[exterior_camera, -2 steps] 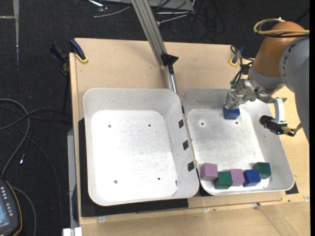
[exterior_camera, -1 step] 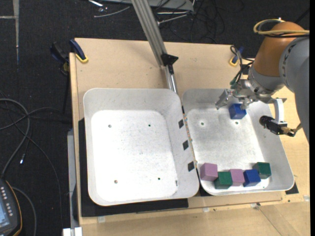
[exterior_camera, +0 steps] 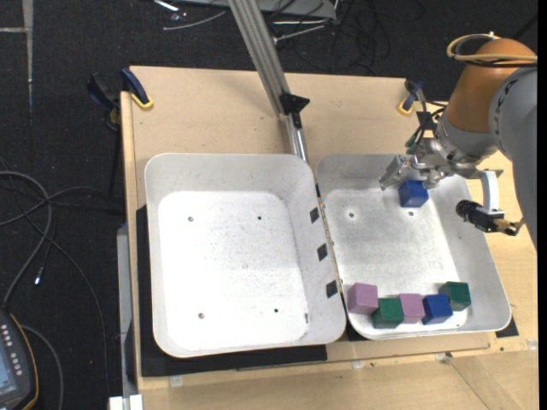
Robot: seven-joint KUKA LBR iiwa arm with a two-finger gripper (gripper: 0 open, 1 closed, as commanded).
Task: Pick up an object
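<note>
The arm reaches in over the far end of the right bin (exterior_camera: 479, 254), wrist bent downward, its gripper (exterior_camera: 414, 178) closed on a blue cube (exterior_camera: 414, 195) hanging between its fingers above the bin floor. Along that bin's near wall lie five more cubes: two purple, two green, one blue.

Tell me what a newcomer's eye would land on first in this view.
The grey and orange arm reaching in from the right, its gripper right above a blue cube at the far end of the right bin. Next, the row of blocks along that bin's near edge: two purple, two green, one blue. The left bin is bare white beside it.
</note>
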